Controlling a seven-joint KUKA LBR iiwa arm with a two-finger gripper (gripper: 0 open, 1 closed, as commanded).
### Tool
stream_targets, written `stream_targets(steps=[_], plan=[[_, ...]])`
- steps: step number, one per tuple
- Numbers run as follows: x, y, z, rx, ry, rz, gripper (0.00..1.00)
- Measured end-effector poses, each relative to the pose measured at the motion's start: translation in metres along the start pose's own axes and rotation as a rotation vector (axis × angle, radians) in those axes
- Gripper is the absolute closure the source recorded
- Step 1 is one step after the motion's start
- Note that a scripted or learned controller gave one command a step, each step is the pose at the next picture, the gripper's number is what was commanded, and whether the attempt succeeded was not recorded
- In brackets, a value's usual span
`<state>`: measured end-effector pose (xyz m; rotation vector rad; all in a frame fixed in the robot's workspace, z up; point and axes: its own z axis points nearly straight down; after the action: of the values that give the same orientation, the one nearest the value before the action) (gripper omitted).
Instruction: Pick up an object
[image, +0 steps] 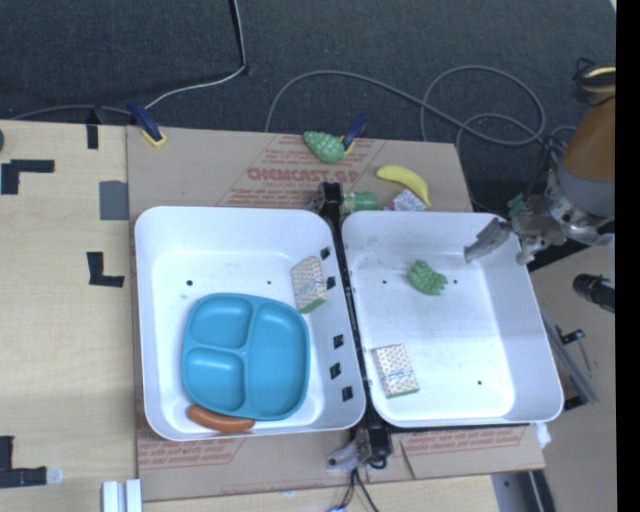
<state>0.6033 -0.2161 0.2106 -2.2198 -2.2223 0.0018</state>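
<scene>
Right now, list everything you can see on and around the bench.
bins: two, white, side by side on the cardboard
plate: one, blue, divided, left bin
sausage: one, orange, left bin, front edge by the plate
small box: one, pale patterned, left bin, right side
small box: one, pale patterned, right bin, front
green toy: one, right bin, middle
green toy: one, on cardboard behind the bins
banana: one, yellow, behind right bin
cables: dark floor behind
arm: one, grey and orange, right
hand: one, over right bin's far right corner
</scene>
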Motion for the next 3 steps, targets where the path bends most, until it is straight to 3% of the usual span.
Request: stream_targets(steps=[1,2,3], plan=[[0.041,0.021,0.109,0.003,0.002,0.000,0.00],[0.092,0.066,0.125,-0.004,0.000,-0.001,0.00],[0.100,0.043,0.124,-0.004,-0.002,0.000,0.00]])
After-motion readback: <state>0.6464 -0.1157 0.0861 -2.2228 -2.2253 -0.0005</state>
